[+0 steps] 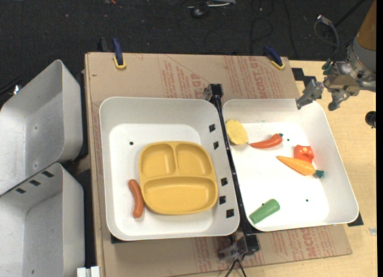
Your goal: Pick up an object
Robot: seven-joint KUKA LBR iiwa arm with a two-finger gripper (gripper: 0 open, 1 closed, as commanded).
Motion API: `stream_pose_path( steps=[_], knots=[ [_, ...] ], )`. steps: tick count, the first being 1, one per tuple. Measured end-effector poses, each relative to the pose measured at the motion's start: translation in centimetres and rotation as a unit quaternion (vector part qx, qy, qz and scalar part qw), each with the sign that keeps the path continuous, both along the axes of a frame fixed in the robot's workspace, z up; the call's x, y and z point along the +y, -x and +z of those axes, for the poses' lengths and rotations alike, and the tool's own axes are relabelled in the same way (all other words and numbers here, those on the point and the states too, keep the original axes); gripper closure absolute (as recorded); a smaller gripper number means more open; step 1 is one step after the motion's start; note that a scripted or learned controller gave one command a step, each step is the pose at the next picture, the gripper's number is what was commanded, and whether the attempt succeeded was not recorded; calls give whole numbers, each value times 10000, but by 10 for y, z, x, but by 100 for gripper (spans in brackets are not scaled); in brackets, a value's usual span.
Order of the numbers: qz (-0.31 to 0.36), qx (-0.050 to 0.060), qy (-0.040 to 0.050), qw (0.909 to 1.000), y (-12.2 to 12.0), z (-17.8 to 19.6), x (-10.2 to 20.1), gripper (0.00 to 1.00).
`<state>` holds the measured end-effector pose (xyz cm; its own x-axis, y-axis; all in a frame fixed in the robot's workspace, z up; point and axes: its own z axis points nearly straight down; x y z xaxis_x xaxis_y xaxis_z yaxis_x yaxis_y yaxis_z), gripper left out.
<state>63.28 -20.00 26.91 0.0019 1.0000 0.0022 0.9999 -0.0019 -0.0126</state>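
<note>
Claw point(320, 97) fingers spread apart, holding nothing, above right bin's point(342, 177) far corner, carrot point(295, 164) mid-bin, well apart

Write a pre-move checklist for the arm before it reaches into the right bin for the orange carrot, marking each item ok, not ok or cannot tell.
1. End effector free of any object: ok, nothing between its spread fingers.
2. End effector positioned over the right shallow white bin: not ok, it hangs past the bin's far right corner.
3. Orange toy carrot unobstructed from above: ok.
4. Carrot apart from neighbours: not ok, the small red toy pepper sits against it.
5. Green cylinder-shaped toy clear of the carrot: ok, it lies well apart.
6. Carrot's grip firmness: cannot tell.
</note>
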Motion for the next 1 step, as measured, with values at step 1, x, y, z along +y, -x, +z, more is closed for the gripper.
stream_pose_path(
  steps=[1],
  knots=[
    [17,-65,15,10000,-2,8,1,0]
  ],
)
